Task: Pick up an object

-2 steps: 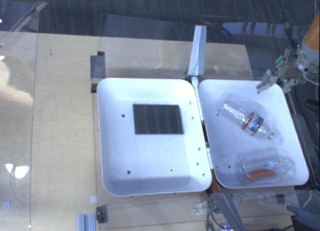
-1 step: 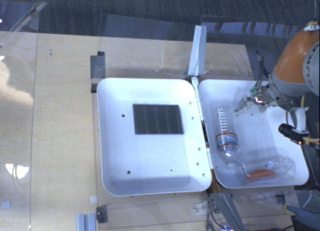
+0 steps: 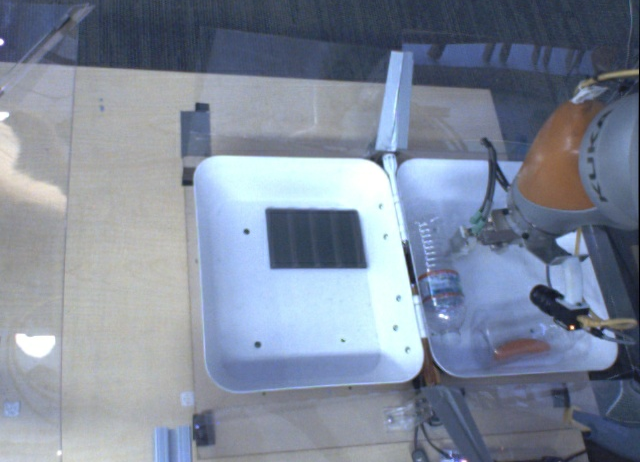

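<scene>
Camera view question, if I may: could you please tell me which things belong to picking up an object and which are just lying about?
Part of the job:
- arm, over the right bin
- clear plastic bottle in that bin
- orange-red item in that bin

Just lying about:
- left bin
- dark ribbed panel in it
- grey bar behind the bins

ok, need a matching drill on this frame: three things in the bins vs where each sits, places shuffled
Things:
1. clear plastic bottle
2. orange-red stick
3. dark ribbed rectangle

Places:
A. middle of the left bin
B. right bin, near its front edge
C. right bin, by the wall next to the left bin

Pairs: 1-C, 2-B, 3-A
</scene>
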### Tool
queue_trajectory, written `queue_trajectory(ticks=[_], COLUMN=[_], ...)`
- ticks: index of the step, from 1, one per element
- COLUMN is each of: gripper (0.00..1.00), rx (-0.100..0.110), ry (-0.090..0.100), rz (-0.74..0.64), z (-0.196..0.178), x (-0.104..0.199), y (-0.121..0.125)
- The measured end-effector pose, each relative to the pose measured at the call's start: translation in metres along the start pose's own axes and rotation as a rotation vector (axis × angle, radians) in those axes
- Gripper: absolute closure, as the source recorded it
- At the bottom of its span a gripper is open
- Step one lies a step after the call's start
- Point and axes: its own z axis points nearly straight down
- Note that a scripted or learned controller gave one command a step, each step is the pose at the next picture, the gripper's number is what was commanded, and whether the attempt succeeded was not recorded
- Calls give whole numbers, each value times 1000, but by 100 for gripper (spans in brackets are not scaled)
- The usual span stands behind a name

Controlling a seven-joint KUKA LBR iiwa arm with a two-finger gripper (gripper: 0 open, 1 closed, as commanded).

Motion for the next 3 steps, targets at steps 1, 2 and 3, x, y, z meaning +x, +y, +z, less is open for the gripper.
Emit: queue_trajectory(ticks=[1, 2, 3], gripper=[0, 0, 0], rx=[8, 5, 3], ry=[-12, -6, 0], rz=[-16, -153, -425], z=[1, -15, 0], x=[4, -3, -5], y=[40, 96, 21])
